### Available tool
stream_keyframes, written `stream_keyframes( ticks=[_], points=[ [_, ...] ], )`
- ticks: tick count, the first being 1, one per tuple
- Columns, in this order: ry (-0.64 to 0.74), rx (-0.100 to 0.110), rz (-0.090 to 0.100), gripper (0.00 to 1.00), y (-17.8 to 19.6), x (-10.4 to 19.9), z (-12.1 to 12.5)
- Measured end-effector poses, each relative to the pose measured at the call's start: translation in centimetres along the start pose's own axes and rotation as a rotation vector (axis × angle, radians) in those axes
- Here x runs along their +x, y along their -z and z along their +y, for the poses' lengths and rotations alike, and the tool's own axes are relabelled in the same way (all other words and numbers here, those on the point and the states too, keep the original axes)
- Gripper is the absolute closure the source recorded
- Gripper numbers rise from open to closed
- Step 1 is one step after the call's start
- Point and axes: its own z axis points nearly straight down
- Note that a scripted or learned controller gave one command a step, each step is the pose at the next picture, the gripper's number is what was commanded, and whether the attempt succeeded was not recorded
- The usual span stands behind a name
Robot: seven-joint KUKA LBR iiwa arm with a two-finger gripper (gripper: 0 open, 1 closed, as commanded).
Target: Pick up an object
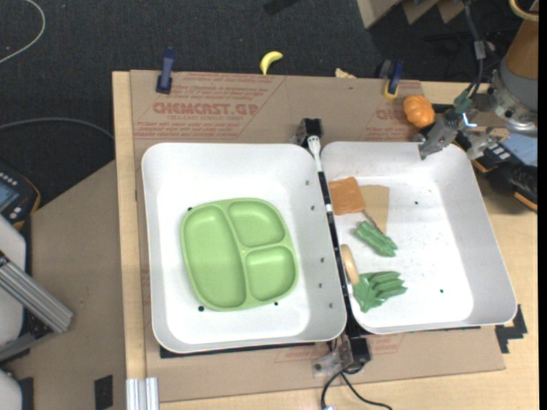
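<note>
divided plate [239,252] in left bin [162,229], toy foods [367,237] in right bin [461,229]

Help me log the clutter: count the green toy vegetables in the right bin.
2. One green pod lies mid-bin below the orange slice; a green bunch sits near the front edge. Nothing looks hidden.

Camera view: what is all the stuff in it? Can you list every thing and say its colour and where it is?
bins: 2, white, side by side on the bench
plate: 1, green, three sections, in the left bin
toast: 1, orange-brown, right bin, by the divider
tan piece: 1, tan, beside the toast
green beans: 1, green, middle of right bin
green bundle: 1, green, near edge of right bin
stick: 1, tan, right bin's left edge
orange: 1, orange, on the board behind right bin
banana: 1, yellow, beyond the board
clamps: 2, blue, board's far edge
gripper: 1, grey, over right bin's far corner
</note>
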Motion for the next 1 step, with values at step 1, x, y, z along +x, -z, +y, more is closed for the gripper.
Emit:
stream_keyframes(
  ticks=[1],
  points=[
    [-0.001, 0.006, 0.002, 0.0, -16.18, -0.02, -0.98]
  ],
)
